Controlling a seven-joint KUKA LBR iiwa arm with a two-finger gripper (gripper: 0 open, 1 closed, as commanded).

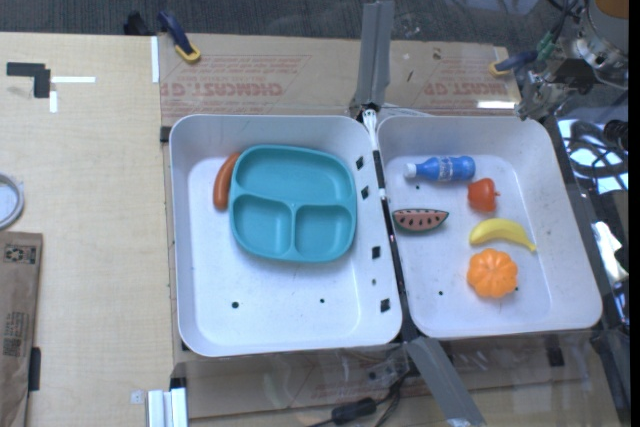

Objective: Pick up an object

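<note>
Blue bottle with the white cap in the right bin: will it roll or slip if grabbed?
The blue bottle with white cap lies on its side, so a nudge would probably roll it. Its smooth round body may slip. It looks small, likely light.

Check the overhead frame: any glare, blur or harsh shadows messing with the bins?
Camera view: lighting soft and even, shadows faint; both bins sharp. The right bin shows blue-white glare along its right rim. The gripper at upper right looks slightly soft among cables.
</note>
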